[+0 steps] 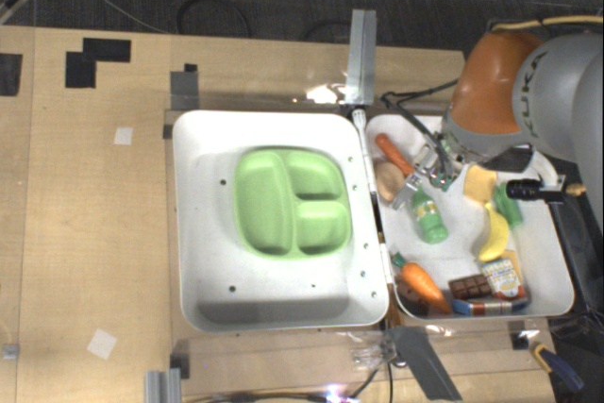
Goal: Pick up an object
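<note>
Looking down at a slant, we see two white bins side by side on a wooden bench (85, 231). Our left bin (203, 288) carries a pale green divided tray (288, 201) lying flat near its middle. Our right bin (557, 288) is crowded with toy food.

We see the grey arm (557, 99) with its orange band (491, 85) reaching in from the right over the upper part of that bin. Its gripper (425, 176) hangs low among the items, just above a small green bottle (431, 222). We cannot tell how far apart its jaws stand, and nothing is clearly caught in them.

Beside the gripper, toward the bin's upper left, we find a red-orange sausage (392, 151) and below it a brownish rounded piece (386, 181) against the left wall. Right of the gripper sits a yellow block (479, 184), with a banana (494, 236) below it. Along the bottom edge we see a carrot (420, 280) at the left and a brown chocolate bar (472, 286) near a small printed packet (503, 275).
</note>
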Controlling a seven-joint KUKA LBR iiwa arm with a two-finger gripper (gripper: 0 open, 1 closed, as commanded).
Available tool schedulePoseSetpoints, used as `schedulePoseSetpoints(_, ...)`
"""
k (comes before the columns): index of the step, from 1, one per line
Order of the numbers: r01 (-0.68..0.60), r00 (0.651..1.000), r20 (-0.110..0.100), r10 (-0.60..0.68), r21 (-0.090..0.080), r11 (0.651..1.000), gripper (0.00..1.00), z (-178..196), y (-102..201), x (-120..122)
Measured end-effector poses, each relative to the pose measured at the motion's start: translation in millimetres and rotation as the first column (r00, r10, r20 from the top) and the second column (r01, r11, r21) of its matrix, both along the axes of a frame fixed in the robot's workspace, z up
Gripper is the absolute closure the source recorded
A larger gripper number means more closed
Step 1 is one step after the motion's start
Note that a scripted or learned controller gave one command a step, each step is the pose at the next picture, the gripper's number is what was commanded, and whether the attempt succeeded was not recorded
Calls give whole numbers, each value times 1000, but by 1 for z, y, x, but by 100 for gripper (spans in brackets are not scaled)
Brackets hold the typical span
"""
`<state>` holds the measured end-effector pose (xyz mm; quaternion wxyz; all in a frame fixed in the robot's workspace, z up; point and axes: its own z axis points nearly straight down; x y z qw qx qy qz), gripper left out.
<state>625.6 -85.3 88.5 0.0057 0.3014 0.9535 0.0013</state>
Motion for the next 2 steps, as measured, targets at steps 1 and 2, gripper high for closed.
schedulePoseSetpoints(1,85,996,2,-85,2,996,0,1,2,-26)
schedulePoseSetpoints(2,167,986,4,-167,4,986,0,1,-1,-42)
